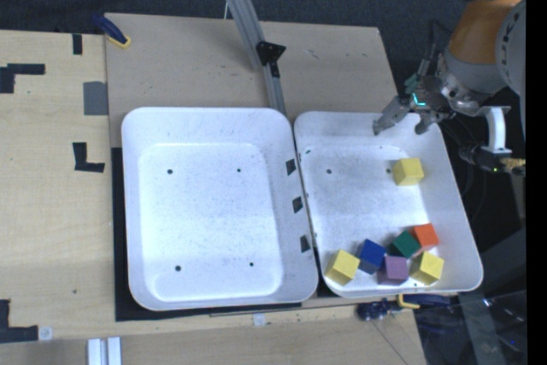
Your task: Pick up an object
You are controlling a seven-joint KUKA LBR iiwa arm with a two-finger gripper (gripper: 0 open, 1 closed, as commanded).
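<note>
Right bin [444, 184], near edge: cluster of small matte cubes packed against the front rim, hard-edged, foam or wood look. Yellow block [343, 267] sits leftmost, blue block [372, 255] just beside it, purple block [395, 268] touching blue, green block [405, 244] behind purple, orange block [425, 235] at green's right, and a second yellow cube [429, 267] in the front right corner, close to the rim. Tight spacing there, little finger room between them. Mid bin is bare speckled white plastic with rounded corners and a shallow wall. A lone yellow cube [408, 172] stands well apart from the cluster, near the right wall, open floor on its left and front. Farther back, gripper [398, 122] hangs over the bin's far rim, its two dark fingers spread apart with nothing between them. Left bin [137, 184] is same smooth moulding, with plenty of open floor. Beyond it, an angled metal rail [244, 4] crosses the tan bench [188, 55].
</note>
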